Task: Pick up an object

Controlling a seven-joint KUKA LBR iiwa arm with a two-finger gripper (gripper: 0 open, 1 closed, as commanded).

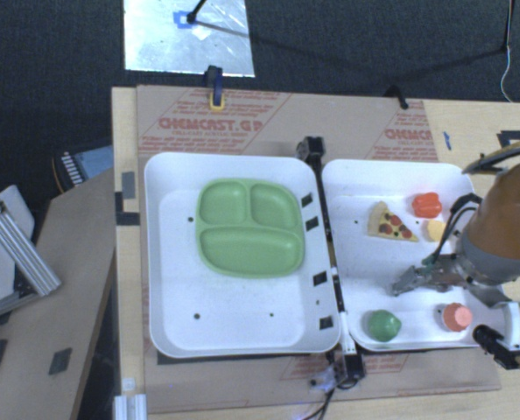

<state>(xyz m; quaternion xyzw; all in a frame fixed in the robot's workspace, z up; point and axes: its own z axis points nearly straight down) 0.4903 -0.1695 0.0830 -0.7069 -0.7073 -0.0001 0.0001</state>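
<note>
Two white bins [168, 261] are sitting on a tan board [269, 116] printed with red lettering. Well to the left of the grey gripper [409, 281], a pale green divided plate [249, 227] is lying. Just above the gripper, a yellow pizza slice [390, 222] is showing red dots; beyond it are an orange-red piece [426, 205] and a pale yellow piece [435, 229]. Below the gripper are a green ball [382, 325] and a salmon-pink piece [456, 317]. The arm [505, 226] is showing its orange band.

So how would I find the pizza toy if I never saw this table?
Look in the right-hand white bin, the one without the green divided plate. Near its far edge, closest to the wall between the bins, lies the pizza slice. It is the one flat triangle, yellow with red spots; its neighbours are rounded lumps.
</note>
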